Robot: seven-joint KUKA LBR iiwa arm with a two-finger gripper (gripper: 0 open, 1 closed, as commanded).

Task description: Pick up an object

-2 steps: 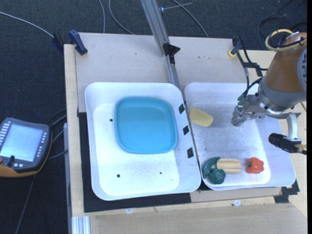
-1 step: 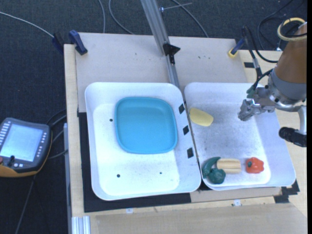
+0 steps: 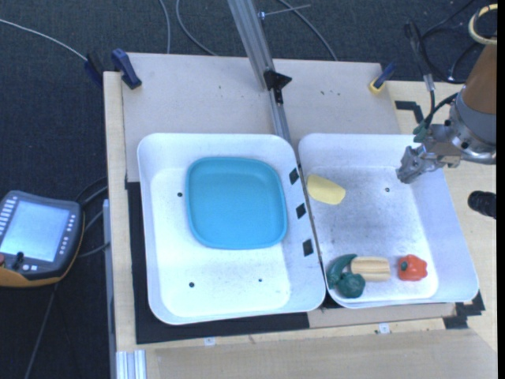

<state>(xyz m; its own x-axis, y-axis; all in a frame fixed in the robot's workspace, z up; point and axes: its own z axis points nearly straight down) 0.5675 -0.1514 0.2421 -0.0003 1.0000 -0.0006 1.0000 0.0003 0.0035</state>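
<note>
Camera view: gripper [image 3: 412, 170] hovering over right bin [image 3: 450, 212], finger state impossible to tell; yellow piece [image 3: 325, 189], green pepper [image 3: 346, 275], red pepper [image 3: 411, 268] below.

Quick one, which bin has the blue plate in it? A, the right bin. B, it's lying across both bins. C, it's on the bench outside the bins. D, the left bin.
D: the blue plate lies flat inside the left bin, apart from the toys in the right bin.

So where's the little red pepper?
The red pepper sits in the right bin's near right corner, just right of the tan block.
</note>
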